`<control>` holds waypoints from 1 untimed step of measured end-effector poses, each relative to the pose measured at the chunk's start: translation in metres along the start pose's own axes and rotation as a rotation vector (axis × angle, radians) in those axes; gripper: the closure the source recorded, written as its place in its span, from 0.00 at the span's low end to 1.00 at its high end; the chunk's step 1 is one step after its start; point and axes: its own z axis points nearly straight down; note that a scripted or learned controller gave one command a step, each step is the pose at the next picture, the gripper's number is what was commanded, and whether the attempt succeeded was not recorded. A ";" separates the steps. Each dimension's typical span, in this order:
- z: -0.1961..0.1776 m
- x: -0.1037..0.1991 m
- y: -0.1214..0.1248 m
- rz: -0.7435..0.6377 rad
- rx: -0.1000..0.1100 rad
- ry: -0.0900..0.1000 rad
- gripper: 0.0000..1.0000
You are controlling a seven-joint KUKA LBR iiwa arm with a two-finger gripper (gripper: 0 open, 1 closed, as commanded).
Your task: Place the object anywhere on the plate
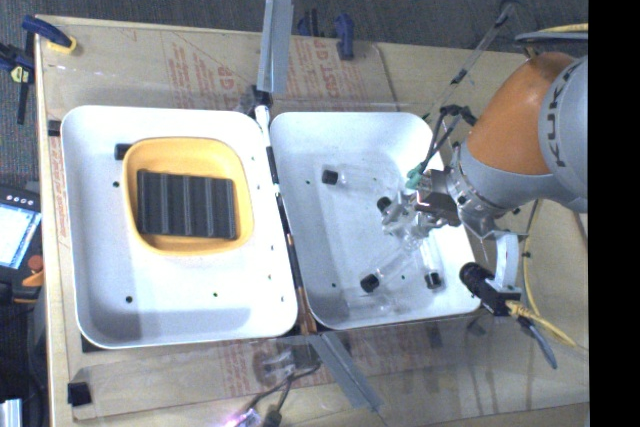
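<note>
Grey arm with orange band reaches over the right bin (300, 215), its gripper (412, 215) low above a clear, black-capped object (385, 270) lying on that bin's floor; finger spread cannot be told. Yellow plate (140, 155) sits in the left bin (90, 295). Object appears light, rigid, slippery, perhaps brittle; grasp across its narrow middle.

One camera sits high above the desk (150, 385) and looks down at a slant, far enough back to see both white bins, the left bin (90, 245) and the right bin (320, 285), side by side, with the arm (520, 135) coming in from the right.
</note>
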 end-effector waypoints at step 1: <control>-0.034 0.076 0.010 -0.169 -0.003 -0.001 1.00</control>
